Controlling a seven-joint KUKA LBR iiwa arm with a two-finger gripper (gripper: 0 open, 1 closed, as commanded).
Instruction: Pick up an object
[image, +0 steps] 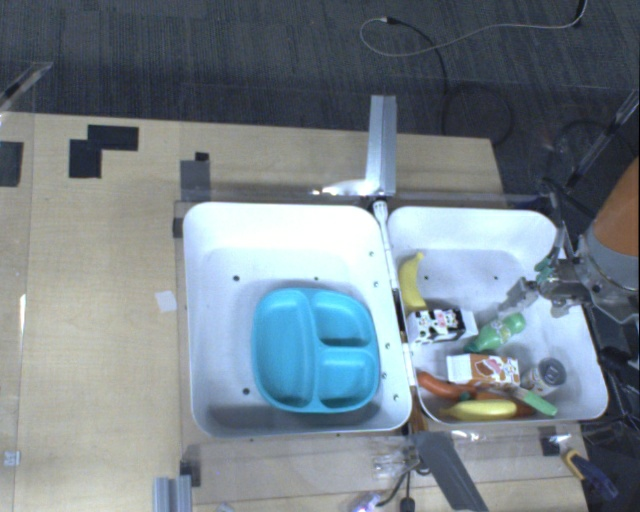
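Grey two-finger gripper (540, 290) at 3 o'clock of right white bin (470, 232), finger state unclear; green plastic bottle (497, 333) unlifted, pick pending.

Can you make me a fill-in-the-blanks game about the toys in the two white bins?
1. The plate in the left bin is colored ____.
2. The banana leans on the ____ wall of the right bin.
3. The plate has ____ sections.

Missing words: blue; left; three
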